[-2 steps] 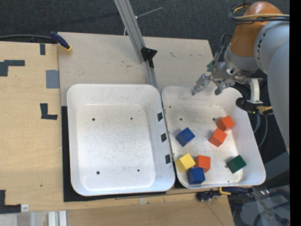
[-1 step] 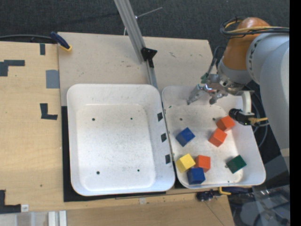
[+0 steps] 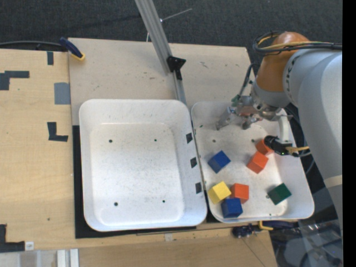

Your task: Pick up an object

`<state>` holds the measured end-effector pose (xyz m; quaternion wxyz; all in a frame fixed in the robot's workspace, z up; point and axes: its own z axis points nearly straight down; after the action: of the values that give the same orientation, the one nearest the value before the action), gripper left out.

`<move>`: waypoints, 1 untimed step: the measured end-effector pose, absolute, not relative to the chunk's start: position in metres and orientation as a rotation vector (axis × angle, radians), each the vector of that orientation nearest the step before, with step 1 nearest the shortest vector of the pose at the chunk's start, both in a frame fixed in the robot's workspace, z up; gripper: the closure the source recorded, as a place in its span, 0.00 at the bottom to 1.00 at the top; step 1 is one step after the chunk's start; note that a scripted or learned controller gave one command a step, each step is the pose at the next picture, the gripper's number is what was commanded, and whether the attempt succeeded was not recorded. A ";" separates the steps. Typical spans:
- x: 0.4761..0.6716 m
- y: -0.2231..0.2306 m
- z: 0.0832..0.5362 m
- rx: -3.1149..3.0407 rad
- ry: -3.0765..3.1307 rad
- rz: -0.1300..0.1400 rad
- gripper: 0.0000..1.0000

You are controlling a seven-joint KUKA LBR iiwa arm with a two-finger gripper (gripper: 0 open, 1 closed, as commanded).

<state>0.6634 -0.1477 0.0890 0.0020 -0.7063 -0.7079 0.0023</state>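
Observation:
My gripper (image 3: 233,121) hangs over the far end of the right bin (image 3: 297,174), open, with bare bin floor showing between its fingers. Several small blocks lie in that bin, all nearer the front than the gripper. A blue block (image 3: 219,161) sits left of centre. An orange block (image 3: 257,162) lies to its right, and another orange block (image 3: 262,146) rests just behind that, partly hidden by a black cable. At the front are a yellow block (image 3: 220,192), an orange block (image 3: 240,191), a blue block (image 3: 232,207) and a green block (image 3: 279,193).
The left bin (image 3: 89,149) stands beside the right one, their rims touching. A slanted metal pole (image 3: 158,35) comes down to the bench behind the bins. The grey arm (image 3: 311,93) fills the right side above the right bin.

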 end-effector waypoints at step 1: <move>0.665 -0.147 0.102 -2.217 -2.225 0.003 1.00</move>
<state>0.6650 -0.1470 0.1020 0.0003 -0.7059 -0.7083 0.0010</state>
